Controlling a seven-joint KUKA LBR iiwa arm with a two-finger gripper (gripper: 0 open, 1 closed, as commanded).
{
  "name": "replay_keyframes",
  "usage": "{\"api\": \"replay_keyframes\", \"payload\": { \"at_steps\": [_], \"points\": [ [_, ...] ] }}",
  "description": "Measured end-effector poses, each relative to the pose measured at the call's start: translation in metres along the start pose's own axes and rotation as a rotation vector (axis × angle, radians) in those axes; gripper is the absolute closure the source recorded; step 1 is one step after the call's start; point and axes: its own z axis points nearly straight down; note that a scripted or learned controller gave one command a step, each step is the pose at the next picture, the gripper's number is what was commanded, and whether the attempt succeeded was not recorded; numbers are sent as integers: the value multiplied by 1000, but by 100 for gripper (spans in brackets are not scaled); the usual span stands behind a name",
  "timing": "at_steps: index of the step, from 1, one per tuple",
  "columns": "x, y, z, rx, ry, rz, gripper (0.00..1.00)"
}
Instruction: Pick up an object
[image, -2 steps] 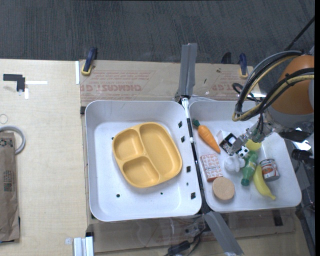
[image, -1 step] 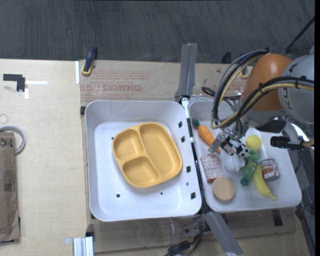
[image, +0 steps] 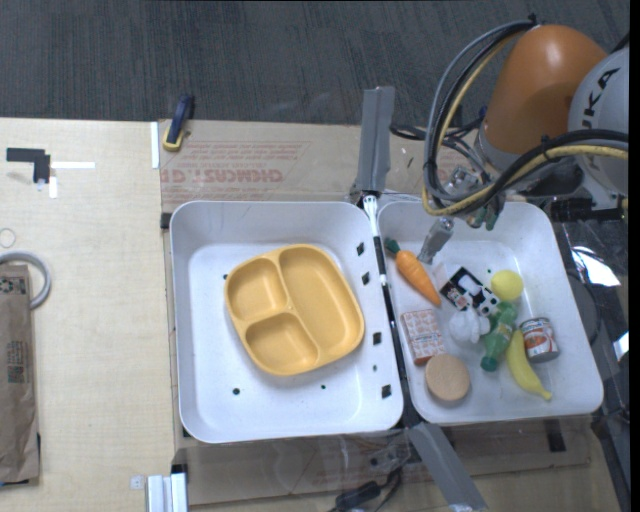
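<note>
My gripper hangs over the right bin, just above the carrot. Whether my fingers are apart I cannot tell; descending squarely across its middle looks wisest.

You have a yellow divided plate in a white bin, an orange carrot, a yellow banana, a yellow lemon, a tan disc, and a red-labelled can, perhaps.
</note>
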Motion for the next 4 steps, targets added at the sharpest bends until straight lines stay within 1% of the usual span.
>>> {"api": "replay_keyframes", "payload": {
  "at_steps": [1,2,3,4],
  "points": [
    [47,-60,96,0,-3,-72,0],
    [3,-43,95,-3,-7,-347,0],
    [-23,-34,95,-2,-5,-493,0],
    [-25,-34,84,-5,-13,-488,100]
  ]
}}
